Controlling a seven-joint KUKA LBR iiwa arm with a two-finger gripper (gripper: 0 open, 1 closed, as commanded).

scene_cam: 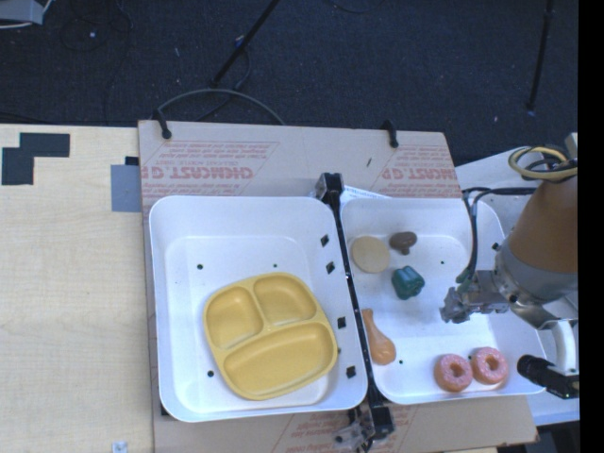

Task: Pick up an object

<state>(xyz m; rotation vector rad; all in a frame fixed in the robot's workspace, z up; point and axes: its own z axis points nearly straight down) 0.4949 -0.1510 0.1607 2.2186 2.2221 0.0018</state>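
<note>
The right bin (pixel 429 385) holds a teal block (pixel 408 282), a tan round disc (pixel 370 254), a small brown lump (pixel 403 242), an orange drumstick-shaped piece (pixel 377 338) and two pink donuts (pixel 471 369). My gripper (pixel 460 308) hangs over the right side of this bin, just right of the teal block and above the donuts. It is small and dark against the white floor. Nothing shows between its tips.
The left bin (pixel 179 281) carries a yellow divided tray (pixel 271 333). A black divider (pixel 342 281) runs between the bins. Cardboard lies under both bins. The arm's orange band (pixel 552 225) looms at the right edge, with cables near it.
</note>
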